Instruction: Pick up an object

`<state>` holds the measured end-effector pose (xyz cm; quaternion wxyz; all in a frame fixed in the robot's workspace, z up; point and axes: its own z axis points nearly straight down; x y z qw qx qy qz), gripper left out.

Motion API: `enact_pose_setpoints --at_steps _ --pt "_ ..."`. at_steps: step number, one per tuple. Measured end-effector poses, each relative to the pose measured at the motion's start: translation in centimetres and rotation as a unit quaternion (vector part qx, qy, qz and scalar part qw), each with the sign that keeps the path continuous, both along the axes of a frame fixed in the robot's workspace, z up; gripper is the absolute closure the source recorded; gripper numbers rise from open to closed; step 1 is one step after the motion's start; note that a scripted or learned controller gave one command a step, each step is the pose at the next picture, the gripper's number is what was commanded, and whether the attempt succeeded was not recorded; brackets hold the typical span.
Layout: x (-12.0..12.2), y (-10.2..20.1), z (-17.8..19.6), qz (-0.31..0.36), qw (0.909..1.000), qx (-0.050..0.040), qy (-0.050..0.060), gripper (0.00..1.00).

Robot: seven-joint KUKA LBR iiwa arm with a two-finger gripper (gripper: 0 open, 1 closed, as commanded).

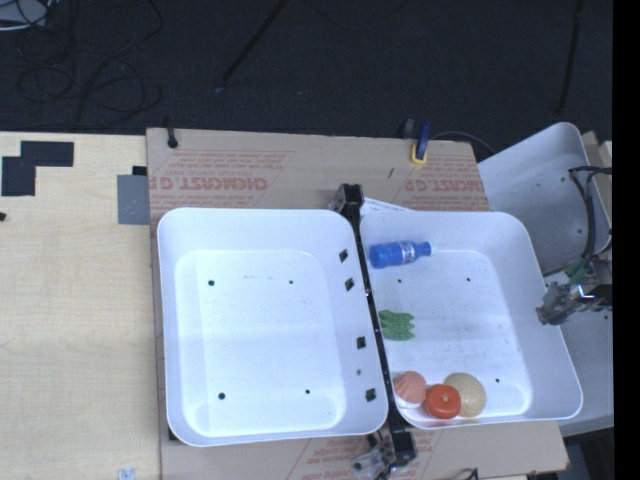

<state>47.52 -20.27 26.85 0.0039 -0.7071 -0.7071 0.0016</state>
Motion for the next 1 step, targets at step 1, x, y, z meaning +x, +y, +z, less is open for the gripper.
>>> enact_pose_setpoints --at_steps 1 --pt "0.04 -1.08 0.11 -0.001 1.0000 -0.0016 -0.003 1.00"
